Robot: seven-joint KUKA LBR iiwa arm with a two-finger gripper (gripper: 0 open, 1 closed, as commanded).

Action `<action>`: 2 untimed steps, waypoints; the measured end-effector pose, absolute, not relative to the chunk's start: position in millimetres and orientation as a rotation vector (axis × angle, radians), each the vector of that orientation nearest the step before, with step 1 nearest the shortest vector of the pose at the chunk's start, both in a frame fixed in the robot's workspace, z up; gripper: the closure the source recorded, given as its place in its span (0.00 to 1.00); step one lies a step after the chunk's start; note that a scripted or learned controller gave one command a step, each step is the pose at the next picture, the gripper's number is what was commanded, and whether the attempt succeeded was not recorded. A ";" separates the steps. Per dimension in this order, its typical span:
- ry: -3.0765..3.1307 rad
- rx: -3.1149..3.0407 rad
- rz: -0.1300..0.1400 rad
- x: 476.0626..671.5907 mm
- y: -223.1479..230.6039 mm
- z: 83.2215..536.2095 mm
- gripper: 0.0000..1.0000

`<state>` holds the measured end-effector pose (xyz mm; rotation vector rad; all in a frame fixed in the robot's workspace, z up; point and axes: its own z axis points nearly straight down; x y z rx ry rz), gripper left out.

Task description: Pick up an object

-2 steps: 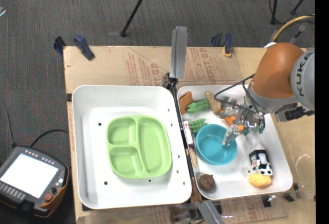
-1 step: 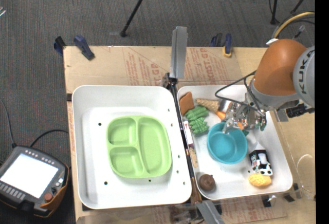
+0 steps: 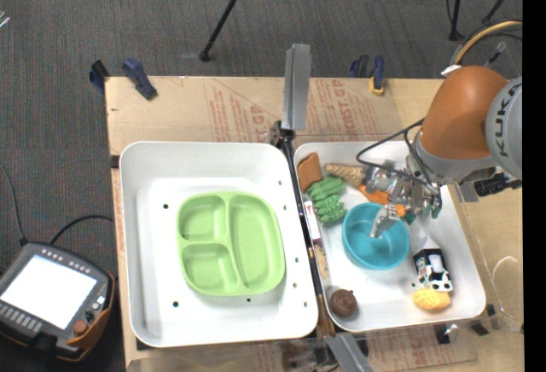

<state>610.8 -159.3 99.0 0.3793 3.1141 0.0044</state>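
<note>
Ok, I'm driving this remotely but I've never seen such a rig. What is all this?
One camera looks down at a slant on a bench with two white bins. The grey and orange machine reaching in from the right is the robot arm; its gripper hangs over a blue bowl in the right bin. I see nothing held between its fingers. That bin also holds a green toy, a brown ball, a yellow toy and a small cow-patterned carton. The left bin holds a green divided plate.
</note>
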 end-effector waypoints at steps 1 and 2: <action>3.114 0.425 0.004 589.1 -97.7 86.9 0.00; 3.108 0.463 -0.002 535.0 -171.9 87.3 0.00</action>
